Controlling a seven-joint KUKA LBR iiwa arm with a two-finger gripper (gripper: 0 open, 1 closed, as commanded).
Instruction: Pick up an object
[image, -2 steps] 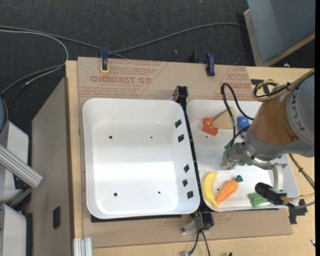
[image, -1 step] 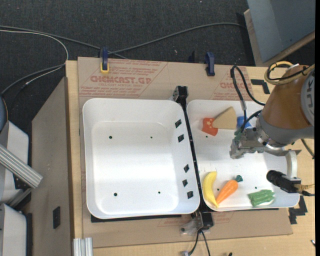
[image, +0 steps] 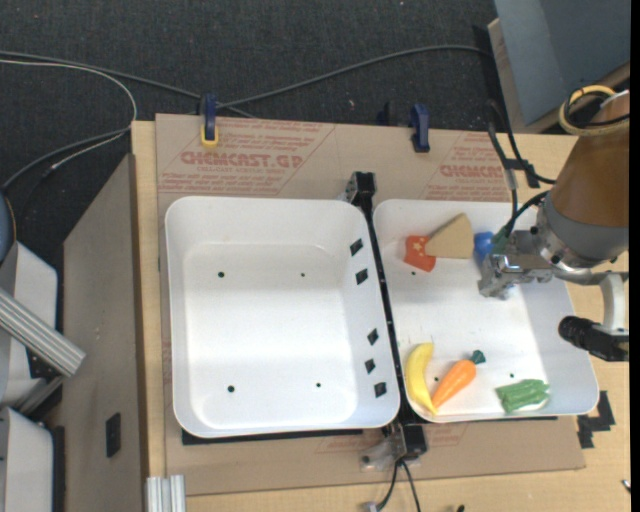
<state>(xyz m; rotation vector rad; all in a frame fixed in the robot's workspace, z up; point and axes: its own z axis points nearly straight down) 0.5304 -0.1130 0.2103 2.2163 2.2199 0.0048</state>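
White bins: I see the left bin and the right bin mid-frame.
Gripper: over the right bin's upper part; whether it is apart or together I cannot tell.
Objects: banana, carrot, green piece lower right; tan wedge, red block left of the gripper.

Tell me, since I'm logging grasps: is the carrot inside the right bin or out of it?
Inside. The carrot lies on the floor of the right bin, near its front edge, beside the banana.
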